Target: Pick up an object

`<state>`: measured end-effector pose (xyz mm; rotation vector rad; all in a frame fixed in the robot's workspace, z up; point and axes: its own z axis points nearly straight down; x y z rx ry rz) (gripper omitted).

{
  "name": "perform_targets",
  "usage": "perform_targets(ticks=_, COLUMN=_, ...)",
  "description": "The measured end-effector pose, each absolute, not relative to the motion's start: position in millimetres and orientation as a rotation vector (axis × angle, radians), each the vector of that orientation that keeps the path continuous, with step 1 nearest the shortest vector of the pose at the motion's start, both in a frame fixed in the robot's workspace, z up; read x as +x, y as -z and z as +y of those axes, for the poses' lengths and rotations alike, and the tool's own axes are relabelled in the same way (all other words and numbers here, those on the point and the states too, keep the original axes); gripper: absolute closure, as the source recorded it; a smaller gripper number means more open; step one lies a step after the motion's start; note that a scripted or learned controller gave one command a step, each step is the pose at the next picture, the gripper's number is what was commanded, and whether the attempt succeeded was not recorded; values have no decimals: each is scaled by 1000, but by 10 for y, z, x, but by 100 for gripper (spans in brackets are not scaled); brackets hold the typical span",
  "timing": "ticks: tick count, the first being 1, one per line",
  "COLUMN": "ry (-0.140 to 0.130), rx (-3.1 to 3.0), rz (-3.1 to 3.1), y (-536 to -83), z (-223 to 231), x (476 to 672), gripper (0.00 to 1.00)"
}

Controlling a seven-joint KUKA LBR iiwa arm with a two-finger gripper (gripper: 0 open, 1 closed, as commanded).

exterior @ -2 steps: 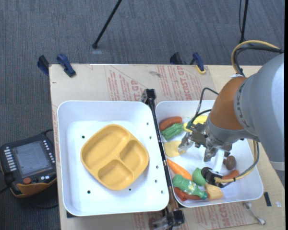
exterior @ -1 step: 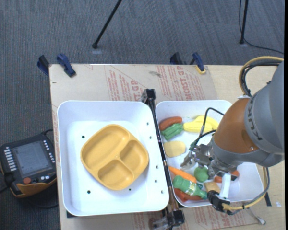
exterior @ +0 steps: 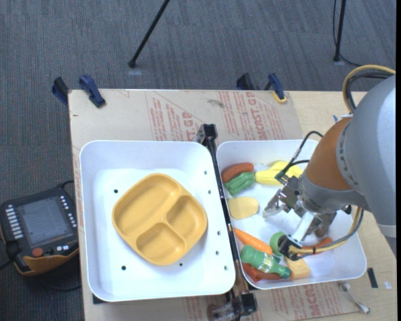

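End effector (exterior: 281,227): down low in the right bin (exterior: 358,263), fingers look spread, nothing gripped between them
Toy food (exterior: 264,259): piled in that same bin, carrot and green piece just left of and below the end effector
Yellow tray (exterior: 160,218): sits in the left bin (exterior: 93,179), well apart from the right bin's stuff

Your arm (exterior: 361,159) reaches in from the right and covers much of the right bin (exterior: 353,265). Toy food crowds that bin's left side: a sausage (exterior: 237,171), a green piece (exterior: 241,183), a pale yellow disc (exterior: 243,208), a carrot (exterior: 251,239). In the left bin (exterior: 97,172), a yellow divided plate (exterior: 160,217) fills the middle; bare floor rings it along the walls.
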<state>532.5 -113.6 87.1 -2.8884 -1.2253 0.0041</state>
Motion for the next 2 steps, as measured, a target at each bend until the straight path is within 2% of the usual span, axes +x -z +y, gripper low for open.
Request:
perform_targets(ticks=1, ry=-5, rx=-3012, rz=-880, y=-1309, z=-1203, x=5164, gripper=0)
perform_targets(ticks=2, ry=-9, rx=-3005, rz=-890, y=-1401, z=-1195, x=5164, gripper=100)
